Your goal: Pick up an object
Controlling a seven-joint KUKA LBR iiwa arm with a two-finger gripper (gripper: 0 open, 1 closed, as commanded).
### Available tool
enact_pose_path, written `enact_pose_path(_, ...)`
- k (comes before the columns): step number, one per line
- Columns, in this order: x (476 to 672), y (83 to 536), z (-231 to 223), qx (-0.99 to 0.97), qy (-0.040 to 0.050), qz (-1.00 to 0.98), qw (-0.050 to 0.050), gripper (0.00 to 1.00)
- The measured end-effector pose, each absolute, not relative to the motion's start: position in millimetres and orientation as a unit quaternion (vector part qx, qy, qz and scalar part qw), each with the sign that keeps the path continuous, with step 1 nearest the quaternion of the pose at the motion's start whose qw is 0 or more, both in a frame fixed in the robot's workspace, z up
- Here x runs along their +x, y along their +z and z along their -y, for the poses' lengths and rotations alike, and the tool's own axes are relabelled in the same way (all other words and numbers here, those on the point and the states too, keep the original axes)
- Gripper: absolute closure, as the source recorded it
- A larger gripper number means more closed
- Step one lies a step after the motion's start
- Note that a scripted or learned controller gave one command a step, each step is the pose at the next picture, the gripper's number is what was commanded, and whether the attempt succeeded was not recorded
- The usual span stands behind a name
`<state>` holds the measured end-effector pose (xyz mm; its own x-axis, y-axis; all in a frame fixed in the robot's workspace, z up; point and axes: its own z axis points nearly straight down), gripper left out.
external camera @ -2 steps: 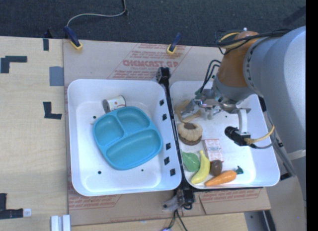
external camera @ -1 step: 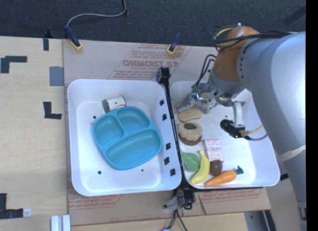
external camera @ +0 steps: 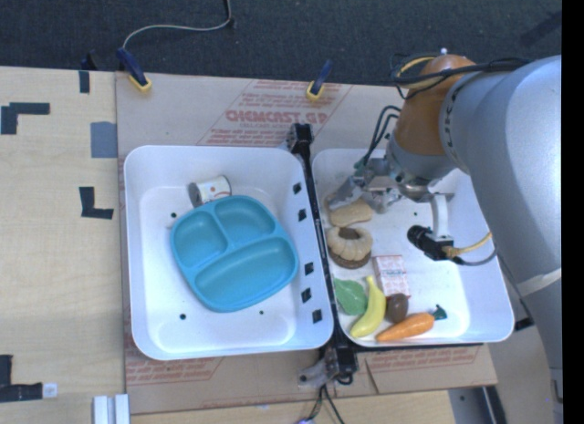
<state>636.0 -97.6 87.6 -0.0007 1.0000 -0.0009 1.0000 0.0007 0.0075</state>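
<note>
Pincer low in right bin, near its upper left corner; jaw state cannot be told. Tan bread-like piece touching just below it, not seen between the jaws. Further below: brown ring, small carton, green piece, banana, carrot. Left of pincer, across the divider: blue sectioned plate, small cup.

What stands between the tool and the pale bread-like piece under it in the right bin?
Nothing visible does. The tool hangs at the far left of the right white bin, directly over the pale tan bread-like piece. The round brown doughnut lies just nearer the camera, beside it, not between.
</note>
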Motion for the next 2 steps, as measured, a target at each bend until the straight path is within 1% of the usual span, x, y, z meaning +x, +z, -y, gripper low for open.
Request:
enact_pose_path(1,620.8,88,101,0.707,0.0026,-0.707,0.003,0.00)
enact_pose_path(2,668.2,91,98,0.707,-0.0002,-0.708,0.000,0.00)
